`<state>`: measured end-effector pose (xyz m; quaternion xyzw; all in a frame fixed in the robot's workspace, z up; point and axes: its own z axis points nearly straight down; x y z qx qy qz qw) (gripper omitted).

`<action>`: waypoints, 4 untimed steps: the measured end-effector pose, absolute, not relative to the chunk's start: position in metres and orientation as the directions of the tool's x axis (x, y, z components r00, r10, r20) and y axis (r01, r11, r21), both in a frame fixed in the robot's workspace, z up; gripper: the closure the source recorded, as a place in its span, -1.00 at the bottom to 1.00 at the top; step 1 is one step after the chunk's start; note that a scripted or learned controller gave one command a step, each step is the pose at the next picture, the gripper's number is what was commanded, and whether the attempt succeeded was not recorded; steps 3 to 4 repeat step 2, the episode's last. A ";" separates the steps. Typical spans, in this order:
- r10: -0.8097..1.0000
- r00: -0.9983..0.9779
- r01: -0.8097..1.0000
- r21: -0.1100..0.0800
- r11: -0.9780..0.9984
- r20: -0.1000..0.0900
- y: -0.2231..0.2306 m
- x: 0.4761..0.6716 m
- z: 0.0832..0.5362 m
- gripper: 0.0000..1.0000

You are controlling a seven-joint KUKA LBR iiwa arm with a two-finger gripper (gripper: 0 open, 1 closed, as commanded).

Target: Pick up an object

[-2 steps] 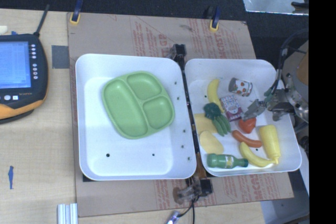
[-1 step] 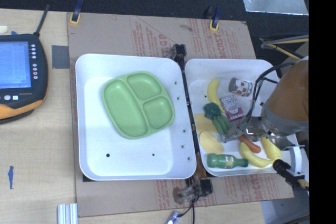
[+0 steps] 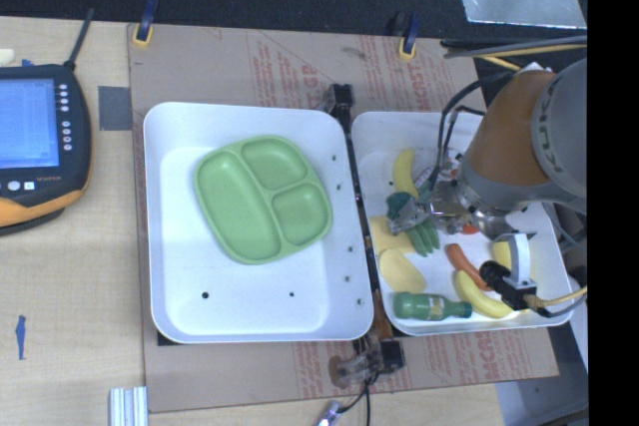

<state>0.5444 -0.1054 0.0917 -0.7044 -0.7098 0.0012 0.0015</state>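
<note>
The gripper (image 3: 427, 207) is down in the right bin (image 3: 371, 130), near its middle, at a dark green toy (image 3: 414, 219) lying among a yellow banana (image 3: 403, 170), a carrot (image 3: 464, 262) and a green bottle (image 3: 429, 306) by the front edge. Whether the jaws are open or clamped, I cannot tell. Nothing looks lifted yet, so grasp and raise likely remain. The left bin (image 3: 170, 314) carries a green plate (image 3: 262, 199).

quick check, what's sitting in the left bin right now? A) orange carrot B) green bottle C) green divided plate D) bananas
C. The green divided plate lies alone on the floor of the left bin; the green bottle is in the right bin.
</note>
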 end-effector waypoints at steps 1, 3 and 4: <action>1.000 -0.008 1.000 -0.007 0.008 -0.001 -0.107 0.544 0.102 1.00; 1.000 -0.005 1.000 -0.001 0.005 0.001 -0.046 0.623 0.193 1.00; 1.000 -0.005 1.000 -0.001 0.005 0.001 -0.046 0.623 0.193 1.00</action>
